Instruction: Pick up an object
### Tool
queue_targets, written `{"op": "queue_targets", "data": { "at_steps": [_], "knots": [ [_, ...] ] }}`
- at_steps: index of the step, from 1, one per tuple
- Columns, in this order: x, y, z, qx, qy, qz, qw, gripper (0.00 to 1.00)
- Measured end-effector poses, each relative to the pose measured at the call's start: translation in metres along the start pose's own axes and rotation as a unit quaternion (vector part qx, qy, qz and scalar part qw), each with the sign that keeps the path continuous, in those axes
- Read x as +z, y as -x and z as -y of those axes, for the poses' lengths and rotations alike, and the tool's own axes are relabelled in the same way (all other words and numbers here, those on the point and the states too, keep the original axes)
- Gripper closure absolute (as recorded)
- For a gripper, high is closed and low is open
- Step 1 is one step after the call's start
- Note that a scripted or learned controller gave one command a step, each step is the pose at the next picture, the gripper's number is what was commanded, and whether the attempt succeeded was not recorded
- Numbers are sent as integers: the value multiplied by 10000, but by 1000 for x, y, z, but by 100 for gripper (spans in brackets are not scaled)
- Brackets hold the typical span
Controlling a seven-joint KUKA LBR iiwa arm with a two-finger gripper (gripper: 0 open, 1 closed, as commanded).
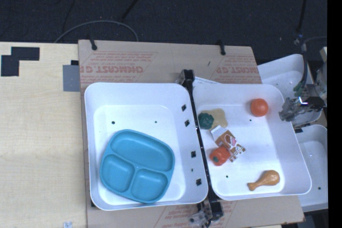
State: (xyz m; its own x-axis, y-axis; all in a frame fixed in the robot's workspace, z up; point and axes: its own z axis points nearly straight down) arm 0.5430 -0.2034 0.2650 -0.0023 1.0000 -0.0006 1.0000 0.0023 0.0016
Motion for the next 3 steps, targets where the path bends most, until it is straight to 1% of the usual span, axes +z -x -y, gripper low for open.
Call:
{"op": "queue_targets", "data": {
  "at_steps": [1,2,3],
  "knots": [
    [-1,-48,-2,-8,-22,-11,10000,100],
    [-5,-99,7,-4,-25,-12,10000,100],
    [11,-147,15,-4,-33,-14,10000,100]
  ]
}}
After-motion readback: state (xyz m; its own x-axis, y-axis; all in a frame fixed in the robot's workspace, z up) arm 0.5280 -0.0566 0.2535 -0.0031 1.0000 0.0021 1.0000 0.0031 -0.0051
